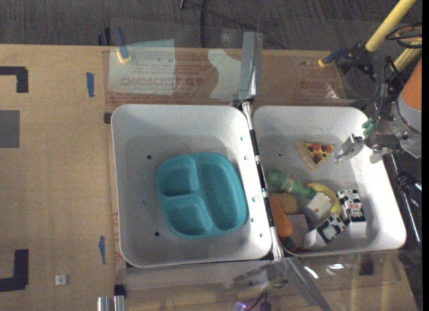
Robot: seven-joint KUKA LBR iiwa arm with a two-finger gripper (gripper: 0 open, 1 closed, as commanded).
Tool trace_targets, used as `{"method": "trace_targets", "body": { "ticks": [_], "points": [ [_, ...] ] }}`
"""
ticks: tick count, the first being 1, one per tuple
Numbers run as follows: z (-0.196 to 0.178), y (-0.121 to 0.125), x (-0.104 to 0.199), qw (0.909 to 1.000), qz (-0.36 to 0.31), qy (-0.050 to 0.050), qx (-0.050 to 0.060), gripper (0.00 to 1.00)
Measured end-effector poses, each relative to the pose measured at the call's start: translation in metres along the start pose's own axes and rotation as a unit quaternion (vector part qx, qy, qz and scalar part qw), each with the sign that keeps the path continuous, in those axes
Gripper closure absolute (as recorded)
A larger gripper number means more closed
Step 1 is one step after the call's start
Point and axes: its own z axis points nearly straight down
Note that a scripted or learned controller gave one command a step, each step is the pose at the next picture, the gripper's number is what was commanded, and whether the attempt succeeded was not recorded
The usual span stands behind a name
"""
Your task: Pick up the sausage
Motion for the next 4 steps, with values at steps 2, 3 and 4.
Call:
{"method": "trace_targets", "body": {
  "ticks": [2,3,4],
  "points": [
    [0.120,0.072,0.003,0.9961,0.089,-0.002,-0.004,0.00],
    [0.033,0.118,0.007,0.9932,0.117,-0.001,-0.002,0.00],
    [0.112,0.078,-0.025,0.9917,0.129,0.000,-0.004,0.00]
  ]
}}
